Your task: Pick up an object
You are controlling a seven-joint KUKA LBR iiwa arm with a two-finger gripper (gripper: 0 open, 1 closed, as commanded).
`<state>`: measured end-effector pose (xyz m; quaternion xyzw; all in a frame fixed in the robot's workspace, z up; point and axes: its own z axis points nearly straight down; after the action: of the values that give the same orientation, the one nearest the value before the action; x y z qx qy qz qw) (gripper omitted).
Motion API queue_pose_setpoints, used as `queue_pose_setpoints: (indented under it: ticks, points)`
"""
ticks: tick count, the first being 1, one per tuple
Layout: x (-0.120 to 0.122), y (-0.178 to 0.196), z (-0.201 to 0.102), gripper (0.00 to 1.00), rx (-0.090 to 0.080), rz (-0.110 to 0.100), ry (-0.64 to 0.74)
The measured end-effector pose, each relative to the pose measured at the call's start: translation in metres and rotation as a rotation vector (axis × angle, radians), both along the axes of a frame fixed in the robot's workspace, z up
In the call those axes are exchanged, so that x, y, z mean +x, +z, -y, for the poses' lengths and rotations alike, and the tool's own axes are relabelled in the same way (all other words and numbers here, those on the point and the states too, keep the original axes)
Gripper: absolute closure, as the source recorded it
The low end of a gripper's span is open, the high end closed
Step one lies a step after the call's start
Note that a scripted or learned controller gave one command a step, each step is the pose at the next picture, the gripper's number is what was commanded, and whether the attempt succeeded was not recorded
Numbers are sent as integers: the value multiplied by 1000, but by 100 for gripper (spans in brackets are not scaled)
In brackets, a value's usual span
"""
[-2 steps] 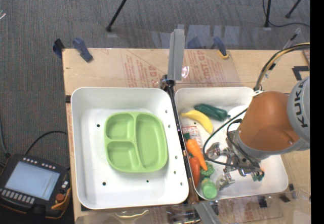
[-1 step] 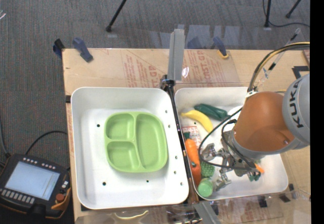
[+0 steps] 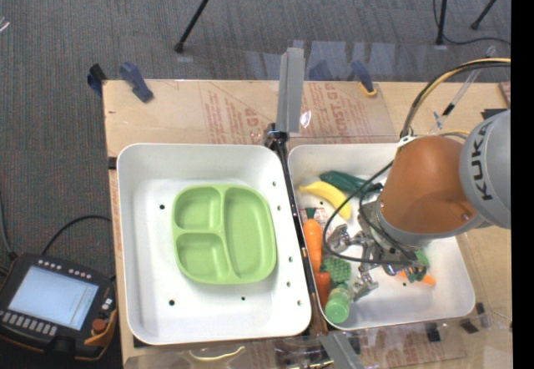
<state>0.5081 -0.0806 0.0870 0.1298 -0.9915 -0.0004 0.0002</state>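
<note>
Hand (grip state unclear) hangs over toy food in the right bin; arm reads "KU".

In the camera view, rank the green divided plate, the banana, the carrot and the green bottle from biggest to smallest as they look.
1. Green divided plate, by far the largest.
2 and 3. Banana and carrot: similar length, and the arm may hide part of the banana, so no ranking.
4. Green bottle, smallest.

I saw divided plate in left bin. Right bin held banana toward frame top, carrot below it, bottle lowest. Pendant sat lower left of frame.
</note>
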Motion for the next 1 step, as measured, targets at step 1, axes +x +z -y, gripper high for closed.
queue_pose_setpoints:
  ticks: [1]
  points:
    - [1, 10, -2, 100, 0, 1, 5]
